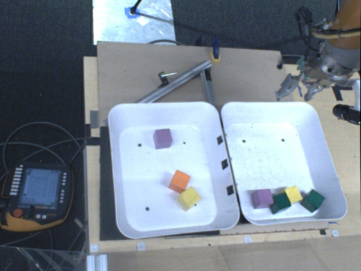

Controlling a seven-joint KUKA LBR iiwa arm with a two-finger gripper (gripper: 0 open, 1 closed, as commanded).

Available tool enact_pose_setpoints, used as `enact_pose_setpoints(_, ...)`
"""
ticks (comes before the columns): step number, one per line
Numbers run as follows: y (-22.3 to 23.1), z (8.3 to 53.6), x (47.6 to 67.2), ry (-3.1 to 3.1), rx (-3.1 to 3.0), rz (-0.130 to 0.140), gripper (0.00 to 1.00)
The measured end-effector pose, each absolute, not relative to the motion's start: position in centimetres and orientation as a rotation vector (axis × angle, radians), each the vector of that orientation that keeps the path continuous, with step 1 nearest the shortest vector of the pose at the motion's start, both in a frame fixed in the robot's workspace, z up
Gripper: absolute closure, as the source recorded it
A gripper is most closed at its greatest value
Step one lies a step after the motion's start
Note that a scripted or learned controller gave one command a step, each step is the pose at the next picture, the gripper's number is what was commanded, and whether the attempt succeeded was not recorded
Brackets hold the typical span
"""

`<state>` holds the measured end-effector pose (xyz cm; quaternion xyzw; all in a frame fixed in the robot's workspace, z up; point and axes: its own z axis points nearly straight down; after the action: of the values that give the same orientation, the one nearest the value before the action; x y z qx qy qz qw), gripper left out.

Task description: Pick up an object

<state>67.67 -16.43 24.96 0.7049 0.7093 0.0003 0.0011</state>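
Camera view. At the upper right of the frame I see the pincer (297,89) hanging above the counter (248,72), just beyond the far rim of the right bin (324,134). Its two fingers (286,87) are spread apart with nothing between them.

The right bin holds four blocks in a row along its near wall, at the lower right of the frame: a purple block (262,197), a dark green block (280,202) touching it, a yellow block (293,194) just behind that, and a second green block (312,200) nearest the bin's right corner.

The left bin (121,151) holds three blocks. A purple cube (162,138) sits alone toward the far side. An orange cube (180,180) and a yellow cube (189,197) lie touching near the centre-front.

I also note a metal bar (175,81) lying slantwise on the counter behind the left bin, and a teach pendant (36,195) on the floor at the lower left of the frame.
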Motion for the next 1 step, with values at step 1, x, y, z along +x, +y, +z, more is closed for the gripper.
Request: enact_pose_setpoints(1,-16.45,24.97,67.66,2.226,2.213,0.0,0.0)
